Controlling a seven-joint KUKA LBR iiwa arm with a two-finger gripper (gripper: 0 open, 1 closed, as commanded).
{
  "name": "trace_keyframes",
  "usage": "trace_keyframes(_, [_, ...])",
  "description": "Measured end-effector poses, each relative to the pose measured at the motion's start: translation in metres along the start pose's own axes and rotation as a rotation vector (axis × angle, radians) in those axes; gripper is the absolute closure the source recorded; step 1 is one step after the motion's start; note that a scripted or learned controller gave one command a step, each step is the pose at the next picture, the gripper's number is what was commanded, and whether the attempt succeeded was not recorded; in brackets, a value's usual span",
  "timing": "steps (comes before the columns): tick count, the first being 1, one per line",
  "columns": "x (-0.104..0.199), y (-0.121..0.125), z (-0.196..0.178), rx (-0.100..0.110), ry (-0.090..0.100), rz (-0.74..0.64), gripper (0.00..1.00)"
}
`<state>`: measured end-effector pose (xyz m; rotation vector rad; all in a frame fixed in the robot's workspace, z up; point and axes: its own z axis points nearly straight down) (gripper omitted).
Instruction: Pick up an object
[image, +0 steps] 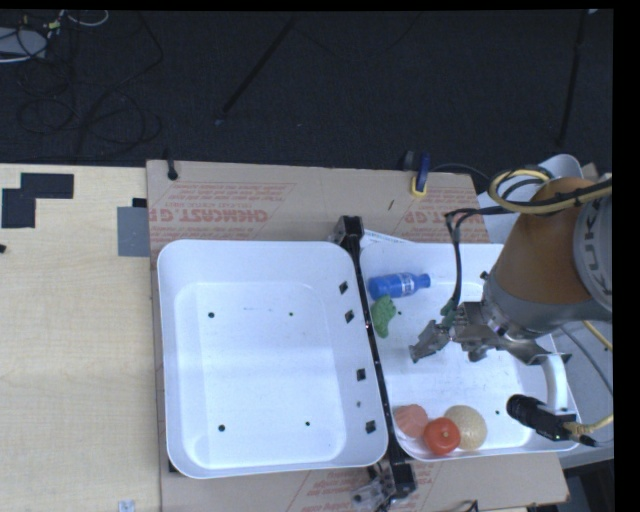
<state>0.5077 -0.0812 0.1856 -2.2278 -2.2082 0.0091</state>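
My gripper (424, 348) hangs over the middle of the right bin (470, 385), reaching in from the right with nothing visibly in it. A blue bottle (398, 286) lies on its side near the bin's far left corner. A small green object (383, 315) sits just below the bottle, left of the gripper and against the divider. Along the near wall lie a pinkish piece (410, 419), a red round object (441, 435) and a cream round object (467, 425), packed close together.
The left bin (260, 360) stands beside the right one, with a black divider rail (366, 340) between them. Both bins rest on a cardboard sheet (260, 205). The grey-and-orange arm (550, 270) covers the right bin's far right part.
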Motion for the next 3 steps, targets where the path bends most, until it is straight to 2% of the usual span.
trace_keyframes(1, [0.001, 0.02, 0.021, -0.004, 0.0, -0.009, 0.0])
trace_keyframes(2, [-0.026, -0.031, 0.004, -0.002, 0.001, -0.005, 0.0])
trace_keyframes(3, [-0.025, -0.03, 0.005, -0.004, 0.002, -0.005, 0.0])
